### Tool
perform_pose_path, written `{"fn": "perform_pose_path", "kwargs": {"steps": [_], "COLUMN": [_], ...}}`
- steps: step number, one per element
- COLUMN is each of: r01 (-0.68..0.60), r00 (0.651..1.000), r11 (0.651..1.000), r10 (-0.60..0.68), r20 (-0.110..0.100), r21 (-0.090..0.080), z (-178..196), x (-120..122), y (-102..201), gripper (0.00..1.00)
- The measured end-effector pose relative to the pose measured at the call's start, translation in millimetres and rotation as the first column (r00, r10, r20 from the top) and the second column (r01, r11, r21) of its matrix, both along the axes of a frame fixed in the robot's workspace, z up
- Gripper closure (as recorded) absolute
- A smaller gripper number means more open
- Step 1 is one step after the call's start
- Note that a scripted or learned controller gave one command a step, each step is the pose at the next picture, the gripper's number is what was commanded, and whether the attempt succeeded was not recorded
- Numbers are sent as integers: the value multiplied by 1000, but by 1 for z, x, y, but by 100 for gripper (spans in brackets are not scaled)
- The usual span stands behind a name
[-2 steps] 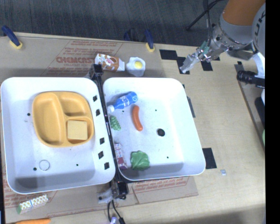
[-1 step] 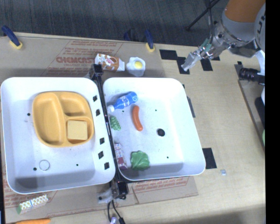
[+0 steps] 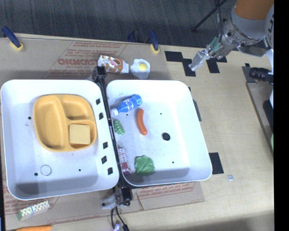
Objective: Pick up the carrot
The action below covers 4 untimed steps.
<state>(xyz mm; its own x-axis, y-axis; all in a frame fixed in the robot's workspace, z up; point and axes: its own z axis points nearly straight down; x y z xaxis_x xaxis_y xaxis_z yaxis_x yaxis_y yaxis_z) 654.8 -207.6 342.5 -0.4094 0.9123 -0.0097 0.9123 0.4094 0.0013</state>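
Carrot (image 3: 141, 121) in right bin (image 3: 195, 129), claw (image 3: 198, 61) well apart – up beyond bin

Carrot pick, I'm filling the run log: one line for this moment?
carrot: right bin, lying free | gripper: outside bin, above bench | grasp: not yet

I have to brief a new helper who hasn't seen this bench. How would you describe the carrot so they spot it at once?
Look in the right-hand shallow white bin, in its left half. Just below the blue plastic bottle lies the carrot, a small, slim orange-red stick lying nearly straight up and down the view. It is the only orange-red piece there; the neighbours are blue or green.
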Motion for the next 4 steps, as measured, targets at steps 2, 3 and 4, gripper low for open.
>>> {"fn": "perform_pose_path", "kwargs": {"steps": [2, 3, 4], "r01": [-9, -14, -18], "r00": [1000, 1000, 1000], "r11": [1000, 1000, 1000], "r10": [9, 14, 18], "r20": [3, 5, 6], "r21": [-3, -5, -7], "z": [21, 32, 42], "x": [1, 2, 3], "y": [1, 2, 2], "gripper": [100, 100, 100]}}
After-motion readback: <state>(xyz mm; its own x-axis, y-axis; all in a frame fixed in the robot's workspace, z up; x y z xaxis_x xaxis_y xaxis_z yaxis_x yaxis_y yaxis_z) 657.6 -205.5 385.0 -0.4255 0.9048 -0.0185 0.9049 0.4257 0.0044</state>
